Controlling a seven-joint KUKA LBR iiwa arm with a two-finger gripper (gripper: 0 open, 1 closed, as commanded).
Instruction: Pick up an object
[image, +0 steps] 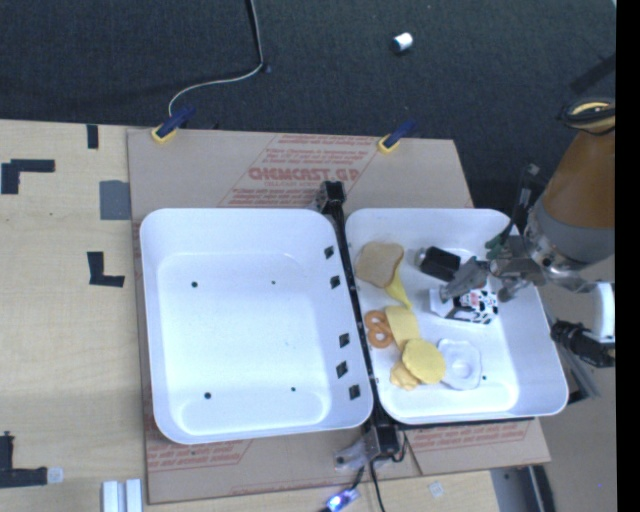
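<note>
Your gripper (470, 290) hangs over the black-and-white toy (482, 306); its state cannot be told. Crowded neighbours risk a glancing miss.

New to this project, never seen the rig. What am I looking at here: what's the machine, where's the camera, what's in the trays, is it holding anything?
One camera, fixed above the bench, looks down at a slant. The machine is a robot arm, grey with an orange band, reaching in from the picture's right. Its gripper hangs over the right bin.

Two shallow white bins sit side by side on a cardboard sheet. The left bin has small dark dots on its floor. The right bin holds a tan bread-like piece, several yellow toy pieces, an orange pretzel-shaped piece, a black block, a clear round lid-like thing and a small black-and-white item just under the gripper.

Whether anything is held is too small to tell from this view.
</note>
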